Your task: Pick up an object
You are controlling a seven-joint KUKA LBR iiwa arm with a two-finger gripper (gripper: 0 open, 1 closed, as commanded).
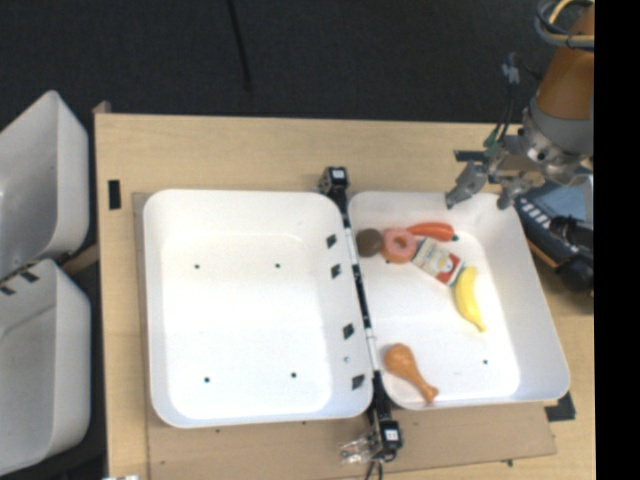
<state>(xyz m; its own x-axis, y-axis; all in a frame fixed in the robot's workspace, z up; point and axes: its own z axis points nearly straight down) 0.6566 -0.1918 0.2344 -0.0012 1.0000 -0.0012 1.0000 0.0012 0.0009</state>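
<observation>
The right bin (530, 353) holds several objects. A yellow banana (469, 297) lies right of centre, and a brown drumstick (410, 370) rests near the front left corner. Along the back sit a pink donut (399, 245), a brown round piece (368, 241), a red chili pepper (431, 230) and a small red-and-white packet (437, 261). My gripper (484, 191) hangs over the back right corner of that bin, above and right of the pepper, open with nothing between its fingers.
The left bin (240, 308) sits beside the right one, joined by a black-clipped divider (355, 298). White chairs (30, 268) stand at the far left. Dark equipment (560, 233) lies by the right bin's far edge.
</observation>
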